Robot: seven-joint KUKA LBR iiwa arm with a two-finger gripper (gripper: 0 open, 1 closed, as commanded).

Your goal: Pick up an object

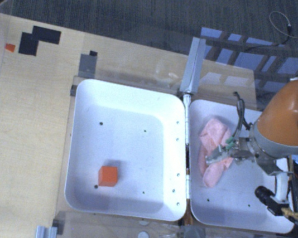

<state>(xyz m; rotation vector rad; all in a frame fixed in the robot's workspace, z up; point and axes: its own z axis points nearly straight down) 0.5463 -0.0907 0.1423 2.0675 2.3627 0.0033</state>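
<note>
Beside the central divider (185, 144) between the two bins, in the right bin (246, 211), a pink soft object (212, 146) is lain upon by the gripper (224, 155) — lowered, judged for a grasp — while the orange cube (108, 176) is left well across that divider.

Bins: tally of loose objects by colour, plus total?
Orange: 1, the orange block in the left bin.
Pink: 1, a soft pink item in the right bin, lying under the gripper; it could be more than one piece, hard to tell.
Total: 2
</note>
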